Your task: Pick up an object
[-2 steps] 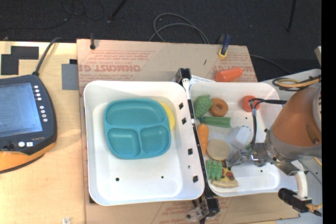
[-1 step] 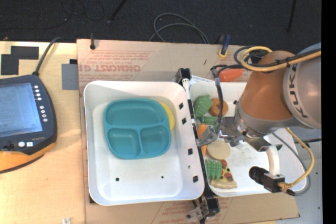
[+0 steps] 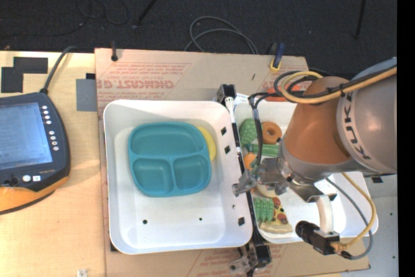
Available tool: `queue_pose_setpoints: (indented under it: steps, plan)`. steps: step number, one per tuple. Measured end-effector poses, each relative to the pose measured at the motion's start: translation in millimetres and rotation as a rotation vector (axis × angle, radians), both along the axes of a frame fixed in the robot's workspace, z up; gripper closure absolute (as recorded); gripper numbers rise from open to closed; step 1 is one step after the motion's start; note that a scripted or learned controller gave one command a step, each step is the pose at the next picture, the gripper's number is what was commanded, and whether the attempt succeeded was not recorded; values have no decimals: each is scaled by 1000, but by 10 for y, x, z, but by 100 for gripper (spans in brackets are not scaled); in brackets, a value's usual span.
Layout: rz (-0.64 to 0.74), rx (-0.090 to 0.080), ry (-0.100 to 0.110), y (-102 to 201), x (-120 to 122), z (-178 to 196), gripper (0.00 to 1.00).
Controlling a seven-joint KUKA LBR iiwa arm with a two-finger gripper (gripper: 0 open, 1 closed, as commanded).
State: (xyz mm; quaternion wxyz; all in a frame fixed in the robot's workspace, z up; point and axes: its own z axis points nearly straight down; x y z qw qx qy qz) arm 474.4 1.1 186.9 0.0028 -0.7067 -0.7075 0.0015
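The arm is shown reaching in from the right of the frame and bent low over the right-hand bin. The gripper is seen at the bin's left side, close to the divider between the two bins; whether it is open or shut, and whether anything is held, cannot be told, since the wrist covers it.

Several risks may be judged from this pose. A closure made so near the bin wall could be blocked by the wall or the divider. The objects are crowded, so two could be pinched together, or one could be pushed aside and missed.

The candidate objects lie in the right-hand bin: a brown ring and a green item at centre right, an orange piece just below them, and a flat slice-shaped toy with a green ridged part at lower centre right.

The left-hand bin is seen to hold a teal divided tray resting over a yellow plate.
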Motion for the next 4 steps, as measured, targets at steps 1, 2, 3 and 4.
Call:
queue_pose_setpoints:
  steps: [1,2,3,4]
  plan:
    - [-2,-1,-1,-122,5,0,0]
    - [-3,-2,-2,-335,80,0,0]
    - [-2,-1,-1,-497,7,1,0]
    - [-4,-1,-2,-497,8,1,0]
